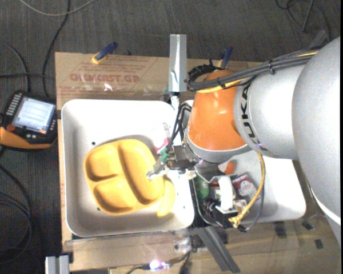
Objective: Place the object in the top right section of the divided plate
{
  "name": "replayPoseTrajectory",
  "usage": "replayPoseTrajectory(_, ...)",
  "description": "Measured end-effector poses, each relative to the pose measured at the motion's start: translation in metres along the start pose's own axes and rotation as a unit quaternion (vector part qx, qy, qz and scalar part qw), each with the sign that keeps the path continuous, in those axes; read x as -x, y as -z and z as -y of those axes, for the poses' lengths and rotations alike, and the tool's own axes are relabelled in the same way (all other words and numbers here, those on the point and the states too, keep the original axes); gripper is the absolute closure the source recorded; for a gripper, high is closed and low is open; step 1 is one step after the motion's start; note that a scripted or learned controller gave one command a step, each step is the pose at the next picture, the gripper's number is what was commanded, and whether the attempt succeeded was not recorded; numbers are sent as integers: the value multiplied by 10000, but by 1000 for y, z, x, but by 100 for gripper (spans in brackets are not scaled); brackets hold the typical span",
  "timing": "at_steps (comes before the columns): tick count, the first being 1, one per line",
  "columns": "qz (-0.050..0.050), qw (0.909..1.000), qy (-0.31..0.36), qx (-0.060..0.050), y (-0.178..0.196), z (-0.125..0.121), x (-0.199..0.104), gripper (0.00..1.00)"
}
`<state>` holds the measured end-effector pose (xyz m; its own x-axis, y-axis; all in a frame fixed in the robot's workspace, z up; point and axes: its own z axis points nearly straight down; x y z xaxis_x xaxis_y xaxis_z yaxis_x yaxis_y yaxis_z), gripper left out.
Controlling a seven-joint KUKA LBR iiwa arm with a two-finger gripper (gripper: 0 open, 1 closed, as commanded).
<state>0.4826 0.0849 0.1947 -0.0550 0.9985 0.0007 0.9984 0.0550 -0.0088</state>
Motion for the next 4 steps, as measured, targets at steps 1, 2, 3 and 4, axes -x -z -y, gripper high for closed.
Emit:
replayPoseTrajectory(1,10,9887,1499,25,136,-20,7,0)
replayPoseTrajectory(2,4,9883,1526,3,144,-20,5,100)
replayPoseTrajectory(3,8,9842,1771,13,70,-5,-59,100)
replayPoseTrajectory(4,3,9839,1786,-19,77,-5,-60,100)
